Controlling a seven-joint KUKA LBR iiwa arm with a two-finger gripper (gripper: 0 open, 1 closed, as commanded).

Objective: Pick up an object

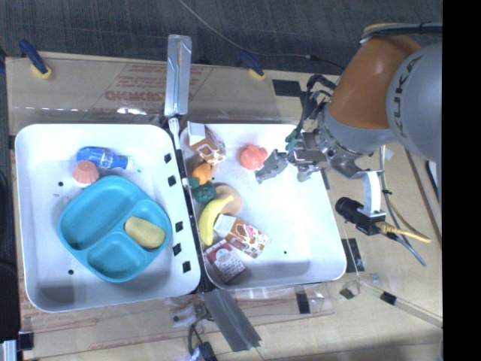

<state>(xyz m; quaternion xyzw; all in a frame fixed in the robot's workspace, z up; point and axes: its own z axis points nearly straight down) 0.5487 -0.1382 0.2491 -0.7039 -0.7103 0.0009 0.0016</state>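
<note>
My gripper (288, 168) hangs over the right bin (316, 224), near its upper right part, open with nothing between its fingers. One grey finger (269, 168) is just right of a pink-red strawberry-like toy (253, 156) and apart from it. Along the bin's left side lie a brown carton (207, 150), an orange piece (201, 175), a green piece (204, 194), a banana (210, 218) and a beige bun (229, 198). Two printed snack packets (246, 238) (224, 262) lie near the front left.
The left bin (37, 277) holds a blue divided plate (98, 224) with a yellow potato-like piece (145, 232), a blue bottle (102, 158) and a pink shell-shaped toy (86, 173). A metal divider (178, 74) rises between the bins. Bare white floor lies under and in front of the gripper.
</note>
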